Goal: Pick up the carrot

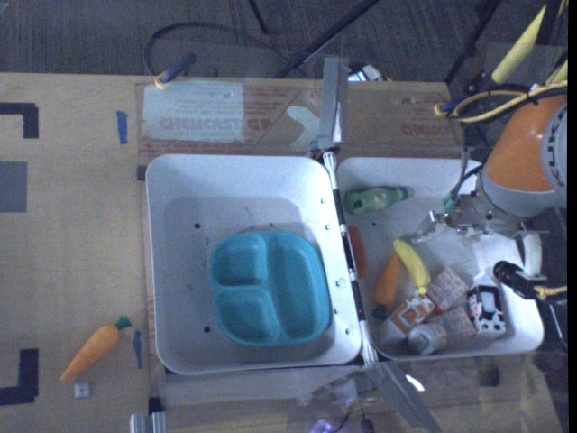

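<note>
Can't tell what the gripper (465, 216) jaws are doing; the carrot (389, 280) sits just below-left of them, banana (412, 263) between.

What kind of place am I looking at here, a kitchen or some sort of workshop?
Most likely a robot test lab, not a kitchen. A robot arm reaches over two white bins; the food, such as the carrot and banana, looks like toys; tape marks sit on the bench.
</note>
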Action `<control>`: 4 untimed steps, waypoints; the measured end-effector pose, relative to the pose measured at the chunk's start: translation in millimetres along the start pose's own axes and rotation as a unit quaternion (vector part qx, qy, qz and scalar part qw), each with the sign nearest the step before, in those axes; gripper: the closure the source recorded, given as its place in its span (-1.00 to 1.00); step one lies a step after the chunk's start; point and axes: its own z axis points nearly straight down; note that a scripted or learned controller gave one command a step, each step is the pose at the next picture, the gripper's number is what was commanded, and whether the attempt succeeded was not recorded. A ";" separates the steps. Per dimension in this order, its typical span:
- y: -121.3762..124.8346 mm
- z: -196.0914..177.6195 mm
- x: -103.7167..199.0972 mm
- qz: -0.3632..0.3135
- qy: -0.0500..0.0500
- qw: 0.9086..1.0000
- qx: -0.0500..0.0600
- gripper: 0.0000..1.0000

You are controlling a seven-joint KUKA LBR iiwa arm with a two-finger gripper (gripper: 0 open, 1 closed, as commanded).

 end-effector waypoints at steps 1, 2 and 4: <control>-30.7 -1.1 63.9 0.016 0.001 1.000 0.000 -1.00; 61.5 0.0 60.4 -0.090 0.000 0.996 0.001 -1.00; 75.6 2.1 -21.0 0.005 0.012 1.000 0.023 -1.00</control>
